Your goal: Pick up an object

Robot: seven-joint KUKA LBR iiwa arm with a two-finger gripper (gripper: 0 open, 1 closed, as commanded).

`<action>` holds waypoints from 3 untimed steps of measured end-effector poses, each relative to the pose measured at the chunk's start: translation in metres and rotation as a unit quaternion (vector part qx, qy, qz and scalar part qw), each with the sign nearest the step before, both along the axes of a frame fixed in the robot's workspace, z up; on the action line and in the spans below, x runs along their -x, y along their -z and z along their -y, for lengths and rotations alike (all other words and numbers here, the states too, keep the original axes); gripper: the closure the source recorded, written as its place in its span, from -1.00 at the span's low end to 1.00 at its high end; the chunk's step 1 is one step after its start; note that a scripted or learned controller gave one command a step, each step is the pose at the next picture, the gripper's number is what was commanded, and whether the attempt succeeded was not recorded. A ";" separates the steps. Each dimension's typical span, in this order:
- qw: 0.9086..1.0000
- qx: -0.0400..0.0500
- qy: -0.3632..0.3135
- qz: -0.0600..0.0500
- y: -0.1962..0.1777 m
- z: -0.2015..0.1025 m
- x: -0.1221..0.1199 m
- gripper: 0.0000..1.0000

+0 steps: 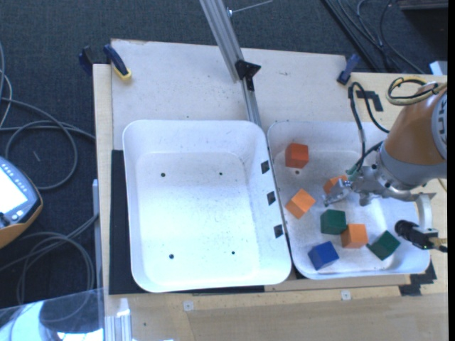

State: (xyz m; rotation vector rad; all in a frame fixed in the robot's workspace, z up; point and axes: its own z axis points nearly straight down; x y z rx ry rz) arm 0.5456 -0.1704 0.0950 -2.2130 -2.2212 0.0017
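The blue cube [323, 254] is seen nearest, in the right bin [313, 137]. An orange block [332, 185] lies just beside the gripper [345, 188] (finger state cannot be told), on its left.

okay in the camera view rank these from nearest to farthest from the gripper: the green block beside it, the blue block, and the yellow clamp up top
From the gripper:
1. Green block, just below it in the right bin.
2. Blue block, at that bin's near edge.
3. Yellow clamp, at the board's far left corner.
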 end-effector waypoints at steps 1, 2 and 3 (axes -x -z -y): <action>1.000 -0.001 0.001 0.000 -0.004 -0.037 0.044 -1.00; 1.000 0.001 0.002 0.003 -0.015 -0.035 0.042 1.00; 1.000 0.001 -0.001 0.004 -0.007 -0.072 -0.006 1.00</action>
